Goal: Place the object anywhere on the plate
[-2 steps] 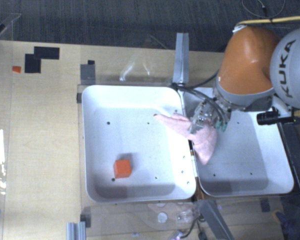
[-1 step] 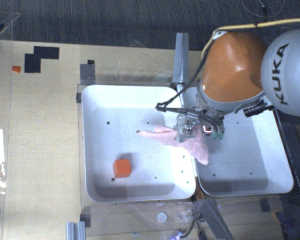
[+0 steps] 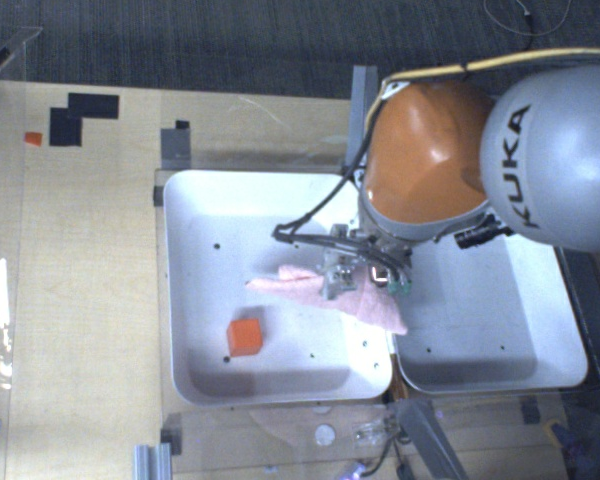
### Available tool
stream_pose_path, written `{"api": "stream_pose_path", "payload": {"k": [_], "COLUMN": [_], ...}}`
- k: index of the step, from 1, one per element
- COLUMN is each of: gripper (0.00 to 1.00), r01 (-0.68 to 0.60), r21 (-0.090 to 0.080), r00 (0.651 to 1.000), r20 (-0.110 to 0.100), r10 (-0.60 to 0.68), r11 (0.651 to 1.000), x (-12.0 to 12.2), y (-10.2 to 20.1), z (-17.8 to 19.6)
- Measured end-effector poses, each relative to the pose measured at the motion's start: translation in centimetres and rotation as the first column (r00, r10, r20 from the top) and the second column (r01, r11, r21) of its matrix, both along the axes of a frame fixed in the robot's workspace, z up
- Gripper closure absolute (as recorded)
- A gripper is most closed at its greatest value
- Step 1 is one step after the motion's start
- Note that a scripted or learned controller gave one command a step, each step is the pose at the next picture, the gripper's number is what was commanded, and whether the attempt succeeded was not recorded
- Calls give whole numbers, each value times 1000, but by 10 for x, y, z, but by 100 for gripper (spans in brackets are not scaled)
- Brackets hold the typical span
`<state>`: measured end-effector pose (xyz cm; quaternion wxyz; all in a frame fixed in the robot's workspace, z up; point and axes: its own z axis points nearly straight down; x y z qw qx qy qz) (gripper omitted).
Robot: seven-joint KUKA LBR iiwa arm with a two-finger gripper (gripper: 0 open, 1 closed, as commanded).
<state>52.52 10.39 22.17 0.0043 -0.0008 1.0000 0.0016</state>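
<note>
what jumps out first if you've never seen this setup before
The big grey arm with its orange band fills the upper right, reaching in over the seam between the two white bins. Below it the gripper sits right over a pale pink cloth-like object that lies in the left bin and reaches its right edge. A small orange block sits alone near that bin's lower left.

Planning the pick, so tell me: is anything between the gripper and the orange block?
Nothing visible does. The block lies apart in the left bin, bare white floor between it and the gripper, which is above a pink item.
</note>
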Motion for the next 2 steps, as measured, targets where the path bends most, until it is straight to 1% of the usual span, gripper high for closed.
{"api": "stream_pose_path", "payload": {"k": [1, 2], "gripper": [100, 0], "r01": [1, 1], "r21": [1, 1], "r00": [1000, 1000], "r20": [-1, -1], "r10": [-1, -1], "r11": [1000, 1000], "x": [-23, -23], "y": [46, 46], "z": [3, 3]}}
